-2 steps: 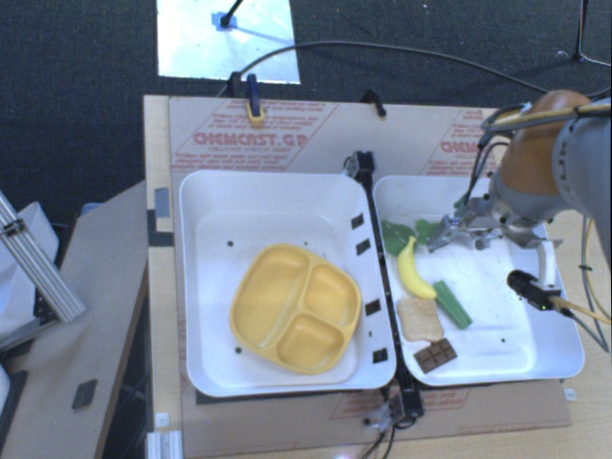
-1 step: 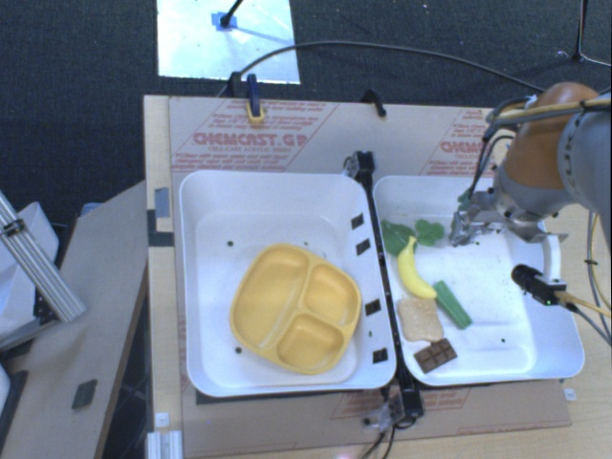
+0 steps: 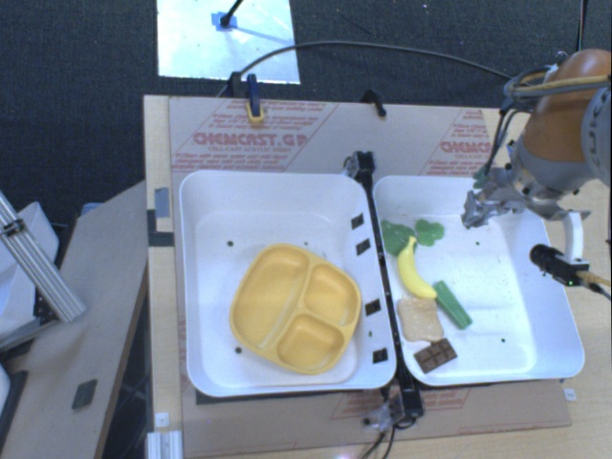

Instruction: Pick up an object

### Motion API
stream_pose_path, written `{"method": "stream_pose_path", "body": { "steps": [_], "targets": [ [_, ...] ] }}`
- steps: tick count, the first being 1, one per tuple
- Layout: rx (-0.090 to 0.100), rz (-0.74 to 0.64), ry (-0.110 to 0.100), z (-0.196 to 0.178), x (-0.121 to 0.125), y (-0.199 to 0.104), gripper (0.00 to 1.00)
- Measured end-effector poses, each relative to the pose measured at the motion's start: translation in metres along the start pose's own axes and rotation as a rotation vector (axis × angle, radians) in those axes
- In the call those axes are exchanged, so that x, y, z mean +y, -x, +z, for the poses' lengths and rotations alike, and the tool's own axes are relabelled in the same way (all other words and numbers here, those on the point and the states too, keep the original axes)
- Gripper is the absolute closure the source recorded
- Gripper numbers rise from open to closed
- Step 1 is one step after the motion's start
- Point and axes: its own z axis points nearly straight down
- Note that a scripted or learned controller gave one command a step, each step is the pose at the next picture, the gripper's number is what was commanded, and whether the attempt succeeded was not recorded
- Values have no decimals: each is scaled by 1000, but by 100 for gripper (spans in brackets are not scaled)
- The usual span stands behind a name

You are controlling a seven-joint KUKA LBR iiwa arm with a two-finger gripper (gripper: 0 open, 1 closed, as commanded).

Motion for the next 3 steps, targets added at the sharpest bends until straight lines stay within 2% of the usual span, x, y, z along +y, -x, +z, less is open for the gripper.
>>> {"method": "stream_pose_path", "body": {
  "steps": [1, 2, 3],
  "targets": [
    [-1, -1, 1, -60, 11, 3, 100],
    [1, -1, -5, -62, 12, 3, 100],
    [4, -5, -6, -66, 3, -58, 100]
  ]
}}
